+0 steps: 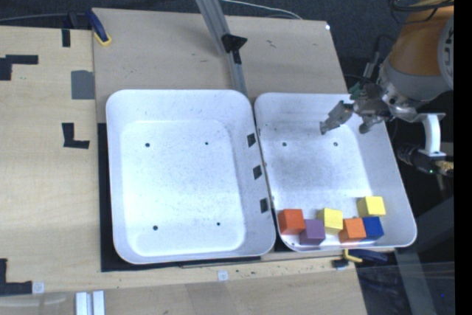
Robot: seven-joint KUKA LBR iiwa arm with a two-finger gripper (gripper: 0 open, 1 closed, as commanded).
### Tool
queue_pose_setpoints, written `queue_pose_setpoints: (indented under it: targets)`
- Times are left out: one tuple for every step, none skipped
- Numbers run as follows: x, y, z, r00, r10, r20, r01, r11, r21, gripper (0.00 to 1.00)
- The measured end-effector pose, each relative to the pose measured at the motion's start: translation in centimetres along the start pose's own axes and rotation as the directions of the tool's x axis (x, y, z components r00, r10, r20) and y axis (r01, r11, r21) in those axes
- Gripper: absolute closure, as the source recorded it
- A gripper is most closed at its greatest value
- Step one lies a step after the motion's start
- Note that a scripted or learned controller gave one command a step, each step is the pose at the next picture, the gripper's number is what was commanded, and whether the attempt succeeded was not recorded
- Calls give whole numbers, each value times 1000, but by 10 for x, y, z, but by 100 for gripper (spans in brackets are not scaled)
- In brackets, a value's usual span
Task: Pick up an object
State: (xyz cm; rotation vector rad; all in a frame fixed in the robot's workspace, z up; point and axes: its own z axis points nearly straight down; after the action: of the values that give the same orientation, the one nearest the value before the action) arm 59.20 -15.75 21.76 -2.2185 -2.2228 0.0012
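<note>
Your tool [345, 119] hangs over the far end of the right bin [310, 158] with its two fingers spread apart and nothing between them. The blocks are well away from it, bunched against the near rim: orange block [291, 220], purple block [314, 231], yellow block [332, 218], a second orange block [354, 229], blue block [373, 227]. Packed so tightly, I judge a finger may land on a neighbour or the rim and close on nothing.
</note>
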Motion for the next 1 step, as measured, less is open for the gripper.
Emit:
queue_pose_setpoints:
  targets:
    - [62, 4, 29, 1000, -5, -2, 5, 1000, 3, 0]
